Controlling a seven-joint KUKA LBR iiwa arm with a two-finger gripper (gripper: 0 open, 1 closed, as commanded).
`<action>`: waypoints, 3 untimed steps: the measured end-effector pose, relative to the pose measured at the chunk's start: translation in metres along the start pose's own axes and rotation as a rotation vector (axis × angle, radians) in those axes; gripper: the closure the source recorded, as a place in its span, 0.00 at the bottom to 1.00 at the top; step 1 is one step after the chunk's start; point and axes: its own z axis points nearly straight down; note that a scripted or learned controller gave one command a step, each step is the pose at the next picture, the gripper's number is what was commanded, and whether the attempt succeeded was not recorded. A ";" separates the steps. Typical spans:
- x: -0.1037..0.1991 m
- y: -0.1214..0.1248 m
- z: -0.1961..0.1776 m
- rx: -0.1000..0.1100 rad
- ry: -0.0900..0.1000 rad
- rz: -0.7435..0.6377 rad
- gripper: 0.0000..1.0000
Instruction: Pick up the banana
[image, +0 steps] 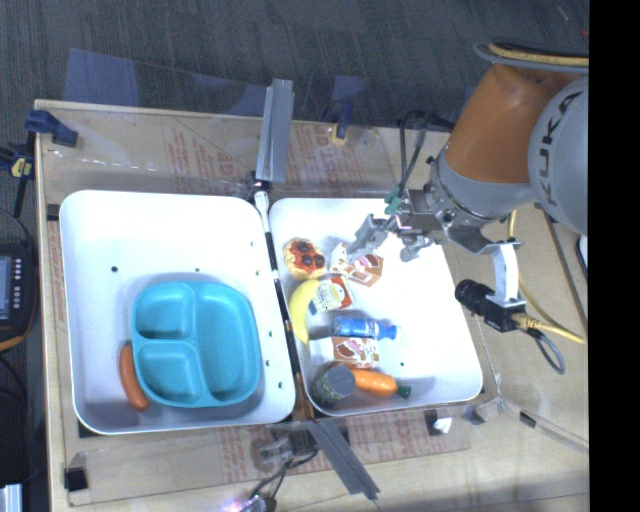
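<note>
With its open, empty gripper (385, 235) above the clutter, the arm risks seizing the snack packet (358, 266) crowding the banana (300, 308) instead

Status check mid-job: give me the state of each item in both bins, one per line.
banana: lying at right bin's left wall, not held
carrot: lying at front of the right bin
bottle: on its side
hot dog: lying in left bin beside tray
tray: upright
pincer: above right bin's rear
</note>
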 end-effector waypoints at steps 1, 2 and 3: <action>0.001 -0.001 0.138 0.001 0.000 -0.026 0.00; 0.021 0.032 0.191 -0.015 -0.014 -0.010 0.00; 0.022 0.032 0.180 -0.014 -0.012 -0.014 1.00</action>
